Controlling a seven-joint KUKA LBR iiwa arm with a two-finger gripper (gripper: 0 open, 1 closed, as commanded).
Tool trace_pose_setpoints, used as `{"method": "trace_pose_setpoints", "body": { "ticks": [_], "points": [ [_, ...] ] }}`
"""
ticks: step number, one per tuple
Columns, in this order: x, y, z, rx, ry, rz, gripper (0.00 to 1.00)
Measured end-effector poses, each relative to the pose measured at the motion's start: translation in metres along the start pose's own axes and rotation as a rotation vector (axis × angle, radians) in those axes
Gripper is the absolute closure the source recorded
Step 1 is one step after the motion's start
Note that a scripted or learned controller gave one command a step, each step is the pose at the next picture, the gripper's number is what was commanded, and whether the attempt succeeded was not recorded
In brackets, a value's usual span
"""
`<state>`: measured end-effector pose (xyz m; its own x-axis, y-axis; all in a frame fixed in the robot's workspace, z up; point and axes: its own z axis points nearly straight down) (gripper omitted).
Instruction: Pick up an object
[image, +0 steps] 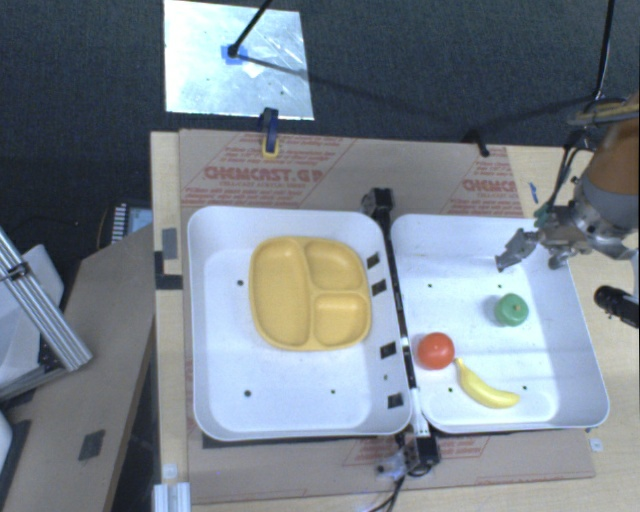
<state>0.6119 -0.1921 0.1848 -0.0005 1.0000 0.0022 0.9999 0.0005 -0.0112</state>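
Note:
In the right bin (470, 240) lie a small green round object (511, 309), a red-orange tomato-like ball (435, 350) by the bin's left wall, and a yellow banana (486, 387) near the front. My gripper (532, 247) hangs over the right bin's back right part, above and slightly right of the green object, apart from it. Nothing shows between its fingers.
The left bin (215, 330) holds a yellow divided plate (308, 292) with three compartments. A black divider with clips (392, 300) runs between the bins. The arm with its orange band (612, 160) comes in at the upper right. A cardboard sheet (330, 165) lies under both bins.

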Motion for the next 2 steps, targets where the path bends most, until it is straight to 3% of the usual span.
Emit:
{"method": "trace_pose_setpoints", "body": {
  "ticks": [1, 2],
  "points": [
    [0.0, 0.003, -0.008, -0.013, -0.003, -0.003, 0.0],
    [-0.003, 0.005, 0.034, -0.011, -0.003, -0.001, 0.0]
  ]
}}
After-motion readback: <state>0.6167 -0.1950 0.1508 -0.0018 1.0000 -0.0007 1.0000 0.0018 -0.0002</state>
